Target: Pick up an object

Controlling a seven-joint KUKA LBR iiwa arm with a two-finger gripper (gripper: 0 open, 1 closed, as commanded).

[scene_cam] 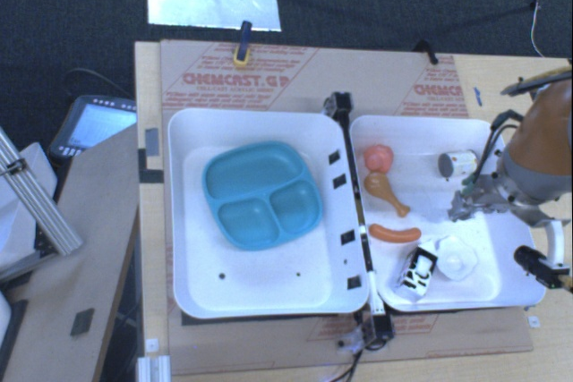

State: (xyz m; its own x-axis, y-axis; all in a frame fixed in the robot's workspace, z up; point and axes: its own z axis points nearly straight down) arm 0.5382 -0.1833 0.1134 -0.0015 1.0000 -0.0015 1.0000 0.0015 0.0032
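Objects for picking lie in the right bin, and the gripper is low over this bin near its right part, at the end of the grey arm that comes in from the right edge. The fingers are small and dark against the white floor, so it cannot be told if they are apart or together, and nothing can be seen between them.

Nearest to the gripper is a small silver cylinder, which lies on its side just above it in the view, close to the back wall. Below the gripper, a white cup-like thing sits on the bin floor, hard to separate from the white background. Just beside it on the left is a black and white box, tilted. A little further left, an orange sausage lies across the floor near the divider. Above the sausage is a tan drumstick toy, placed at a slant, and above that a pink ball sits near the back left corner of the bin. All these things are apart from the gripper.

The left bin bears a blue divided plate with three compartments. Both bins stand on a cardboard sheet with red printed letters.
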